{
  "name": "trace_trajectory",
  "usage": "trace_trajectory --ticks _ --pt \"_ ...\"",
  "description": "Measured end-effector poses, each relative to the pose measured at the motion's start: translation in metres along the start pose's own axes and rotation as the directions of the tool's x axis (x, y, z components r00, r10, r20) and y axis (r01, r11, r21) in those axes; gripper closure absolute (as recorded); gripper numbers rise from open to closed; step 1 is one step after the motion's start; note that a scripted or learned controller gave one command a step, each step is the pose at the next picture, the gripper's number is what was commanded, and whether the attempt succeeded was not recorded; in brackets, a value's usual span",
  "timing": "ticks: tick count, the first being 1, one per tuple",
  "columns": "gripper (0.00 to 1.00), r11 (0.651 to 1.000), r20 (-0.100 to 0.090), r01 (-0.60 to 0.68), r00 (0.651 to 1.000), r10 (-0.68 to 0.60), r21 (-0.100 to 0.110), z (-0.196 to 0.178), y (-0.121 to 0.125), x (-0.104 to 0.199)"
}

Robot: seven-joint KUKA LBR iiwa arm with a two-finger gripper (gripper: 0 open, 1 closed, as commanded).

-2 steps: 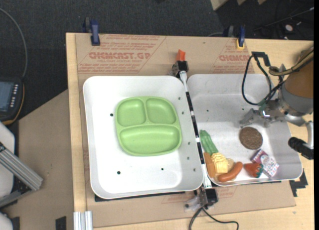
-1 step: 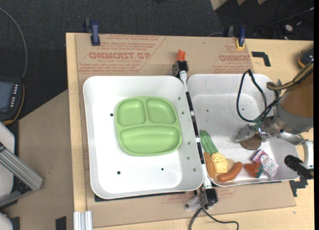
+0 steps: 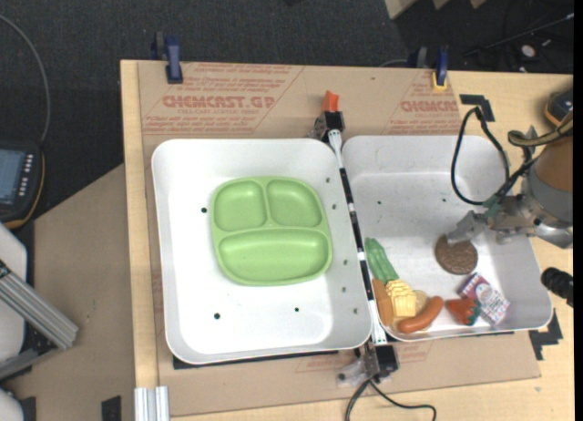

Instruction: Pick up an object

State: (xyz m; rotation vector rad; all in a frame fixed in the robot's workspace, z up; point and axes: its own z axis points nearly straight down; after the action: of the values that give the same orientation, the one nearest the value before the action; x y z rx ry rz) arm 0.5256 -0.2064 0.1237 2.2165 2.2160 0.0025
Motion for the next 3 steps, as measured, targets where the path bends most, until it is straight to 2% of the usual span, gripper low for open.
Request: trace_trajectory --ticks 1,2,3 --pt "0.00 1.000 -0.006 0.000 1.000 0.000 0.011 0.041 -0.023 0.020" --pt "0.00 1.000 -0.014 0.004 1.000 -0.004 0.010 0.040 0.026 -0.013" --pt "0.00 1.000 -0.006 0.001 1.000 -0.001 0.009 0.039 0.004 0.010"
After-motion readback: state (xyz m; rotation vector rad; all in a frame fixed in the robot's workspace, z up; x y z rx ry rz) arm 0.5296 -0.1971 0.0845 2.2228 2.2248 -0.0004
